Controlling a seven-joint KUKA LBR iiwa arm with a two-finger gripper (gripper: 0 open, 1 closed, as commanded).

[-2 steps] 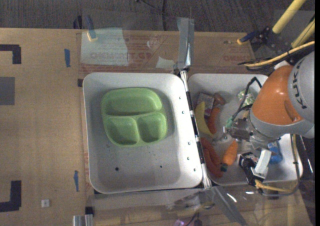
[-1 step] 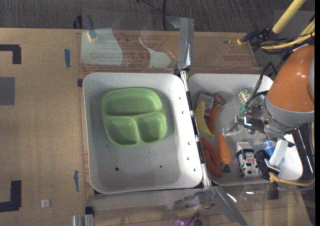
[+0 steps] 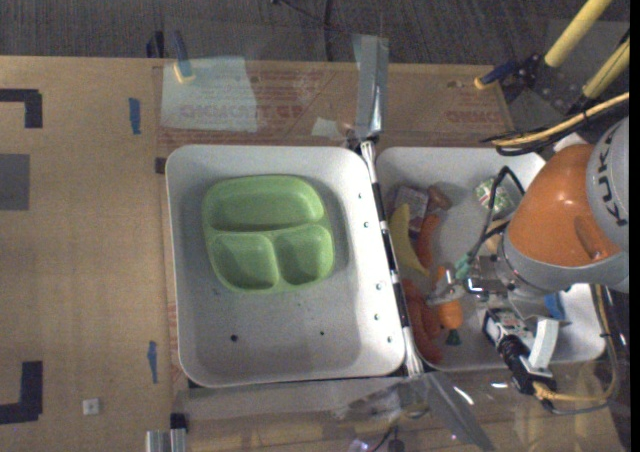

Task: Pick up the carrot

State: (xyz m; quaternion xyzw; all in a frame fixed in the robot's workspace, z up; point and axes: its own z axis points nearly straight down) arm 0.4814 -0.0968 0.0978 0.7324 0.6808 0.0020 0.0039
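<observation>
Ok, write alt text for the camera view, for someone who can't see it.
A grey and orange robot arm reaches from the right into the right-hand white bin, its gripper low over a pile of toy food with a banana and an orange carrot. The left bin holds a green divided plate.

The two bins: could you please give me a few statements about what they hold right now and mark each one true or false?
1. The green tray lies in the left bin. True.
2. The green tray has one undivided hollow. False: it has three compartments.
3. The banana lies in the left bin. False: it is in the right bin, near the shared wall.
4. The gripper is over the right bin. True.
</observation>
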